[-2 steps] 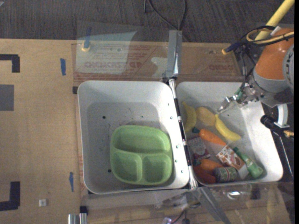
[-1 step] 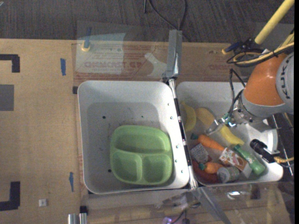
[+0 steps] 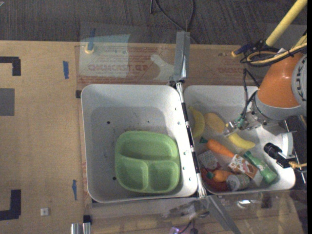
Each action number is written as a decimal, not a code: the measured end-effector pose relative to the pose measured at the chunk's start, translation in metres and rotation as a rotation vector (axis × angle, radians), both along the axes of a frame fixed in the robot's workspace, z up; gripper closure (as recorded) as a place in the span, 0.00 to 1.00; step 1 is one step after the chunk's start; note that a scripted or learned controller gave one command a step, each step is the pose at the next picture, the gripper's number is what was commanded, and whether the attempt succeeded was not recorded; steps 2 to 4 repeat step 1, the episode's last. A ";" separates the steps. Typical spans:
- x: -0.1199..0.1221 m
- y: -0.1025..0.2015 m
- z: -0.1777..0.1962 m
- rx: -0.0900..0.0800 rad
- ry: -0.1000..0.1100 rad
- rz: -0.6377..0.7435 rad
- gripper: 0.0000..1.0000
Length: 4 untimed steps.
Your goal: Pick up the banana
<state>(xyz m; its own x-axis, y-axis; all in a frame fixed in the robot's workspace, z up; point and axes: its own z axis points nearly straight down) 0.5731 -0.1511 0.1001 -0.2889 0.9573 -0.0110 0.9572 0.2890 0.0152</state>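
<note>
Over the right bin: my tool (image 3: 237, 126) hangs low, arm (image 3: 280, 89) reaching in from the right.
Tool state: too small and blurred for me to tell its spread; nothing visibly held.
Banana: my pick is the yellow curved piece (image 3: 241, 141) in the right bin (image 3: 287, 180), lying flat just beside and below my tool; whether we touch, I cannot tell.
Doubt: two more yellow pieces sit near the bin's left wall, one long (image 3: 197, 122), one rounder (image 3: 215, 122). Either could be mistaken for the target.
Neighbours: carrot (image 3: 220, 149) close to the banana's left; small carton (image 3: 243, 165) and green bottle (image 3: 261, 168) below it; a can (image 3: 237, 182) at the front.
Left bin (image 3: 97, 101): green tray (image 3: 146, 161), no part in this job.
Worktop (image 3: 39, 130): blue tape marks, nothing else of note.
Progress: approach looks about done; the banana is not lifted. Left, as I judge it: close on it, raise it clear of the clutter.
</note>
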 end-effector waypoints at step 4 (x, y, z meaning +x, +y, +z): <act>0.080 0.022 0.106 0.005 0.014 -0.131 1.00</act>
